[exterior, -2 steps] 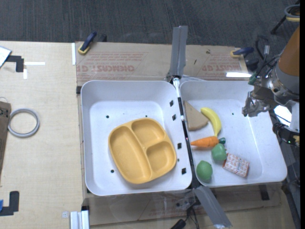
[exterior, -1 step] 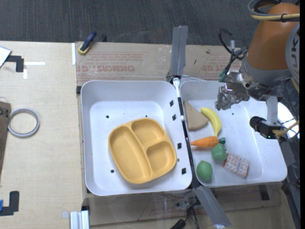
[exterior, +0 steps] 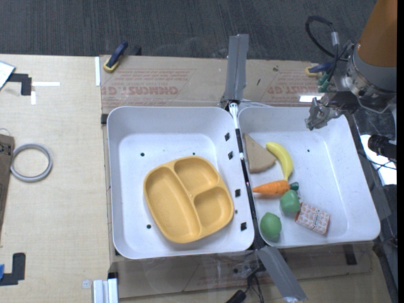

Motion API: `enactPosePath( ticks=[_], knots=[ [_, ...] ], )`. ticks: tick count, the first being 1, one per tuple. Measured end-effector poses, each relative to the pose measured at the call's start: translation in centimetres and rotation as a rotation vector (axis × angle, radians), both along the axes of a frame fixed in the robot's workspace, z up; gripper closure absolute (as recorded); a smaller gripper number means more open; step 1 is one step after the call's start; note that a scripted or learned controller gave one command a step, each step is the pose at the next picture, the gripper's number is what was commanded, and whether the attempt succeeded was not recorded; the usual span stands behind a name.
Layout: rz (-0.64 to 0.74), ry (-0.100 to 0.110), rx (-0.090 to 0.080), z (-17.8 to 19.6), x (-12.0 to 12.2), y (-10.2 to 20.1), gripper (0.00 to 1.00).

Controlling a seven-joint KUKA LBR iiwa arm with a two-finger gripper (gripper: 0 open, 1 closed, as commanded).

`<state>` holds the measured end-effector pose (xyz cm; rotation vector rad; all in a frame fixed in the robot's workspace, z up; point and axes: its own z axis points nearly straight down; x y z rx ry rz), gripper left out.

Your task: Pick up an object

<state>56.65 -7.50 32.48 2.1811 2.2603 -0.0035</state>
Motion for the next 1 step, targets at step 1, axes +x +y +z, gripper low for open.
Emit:
enactPosePath(
  ticks=[1],
  knots=[
    [0.000, 0.001, -0.002, 0.80, 0.07, -0.07, 1.00]
  ],
)
